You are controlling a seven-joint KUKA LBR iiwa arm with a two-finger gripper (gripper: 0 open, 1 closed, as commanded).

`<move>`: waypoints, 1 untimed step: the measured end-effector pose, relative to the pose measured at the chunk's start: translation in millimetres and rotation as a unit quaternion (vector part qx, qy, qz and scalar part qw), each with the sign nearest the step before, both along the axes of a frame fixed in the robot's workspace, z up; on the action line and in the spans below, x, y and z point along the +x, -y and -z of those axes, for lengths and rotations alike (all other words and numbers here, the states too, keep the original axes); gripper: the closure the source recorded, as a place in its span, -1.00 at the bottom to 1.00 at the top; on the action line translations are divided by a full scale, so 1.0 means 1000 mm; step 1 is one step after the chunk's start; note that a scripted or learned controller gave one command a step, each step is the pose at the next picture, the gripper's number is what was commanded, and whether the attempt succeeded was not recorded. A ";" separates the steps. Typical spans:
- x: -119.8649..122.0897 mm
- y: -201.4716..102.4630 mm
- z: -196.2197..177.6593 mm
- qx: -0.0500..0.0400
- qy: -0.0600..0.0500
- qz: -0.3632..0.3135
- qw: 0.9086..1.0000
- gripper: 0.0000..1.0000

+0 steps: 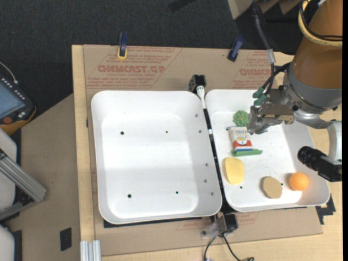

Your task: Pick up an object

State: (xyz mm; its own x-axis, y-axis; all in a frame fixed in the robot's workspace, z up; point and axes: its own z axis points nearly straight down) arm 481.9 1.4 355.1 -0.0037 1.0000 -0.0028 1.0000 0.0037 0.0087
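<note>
A tabletop (81,145) covered with a brown cardboard sheet printed with red lettering carries two shallow white plastic bins side by side, seen from above at a slant. Dark carpet lies beyond the far edge of the tabletop, where a blue and yellow clamp (123,47) and a darker blue clamp (236,48) pinch the cardboard. The left bin (109,105) shows a bare white floor with a few small dark holes, leaving open room across its whole width. The right bin (310,197) holds all the objects. A small leafy green piece (240,117) lies near its far side, and just in front of it sits a small red and white box (239,138) touching a flat green strip (249,152). Nearer the front rim are a pale yellow rounded slab (235,170), a tan oval lump (272,187) and an orange ball (298,181), the last two close together by the right front corner. The grey arm with an orange upper section reaches in from the right, and its claw (256,125) hangs just right of the green piece and the box; whether it is open or closed cannot be told, and nothing is seen gripped in it.
</note>
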 end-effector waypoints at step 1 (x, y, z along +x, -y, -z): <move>0.001 0.000 -0.010 0.000 0.001 0.000 1.000 1.00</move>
